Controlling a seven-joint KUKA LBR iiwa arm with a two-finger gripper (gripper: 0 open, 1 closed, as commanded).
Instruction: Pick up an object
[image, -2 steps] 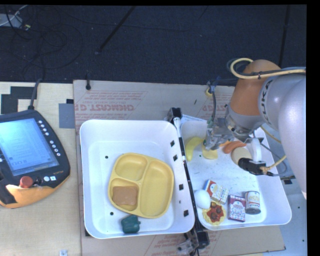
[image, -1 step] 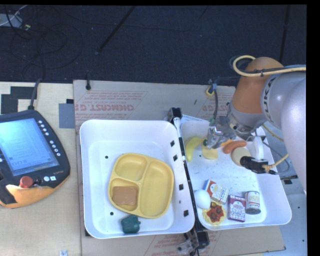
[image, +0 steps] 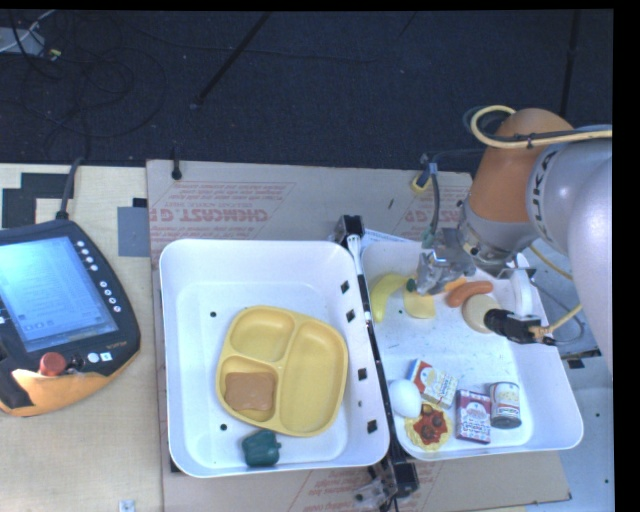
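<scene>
We hover gripper (image: 432, 272) over right white bin (image: 560, 420), just above pale yellow lemon-shaped piece (image: 420, 305) beside yellow banana (image: 384, 294). Finger state: cannot tell, too blurred. Best drop straight down, centre on lemon, avoid nudging orange sausage (image: 467, 291).

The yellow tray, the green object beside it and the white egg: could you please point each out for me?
yellow tray (image: 318, 352): camera view, bare floor of its right compartment.
green object (image: 262, 449): camera view, middle of its top.
white egg (image: 404, 398): camera view, centre of the shell.
</scene>
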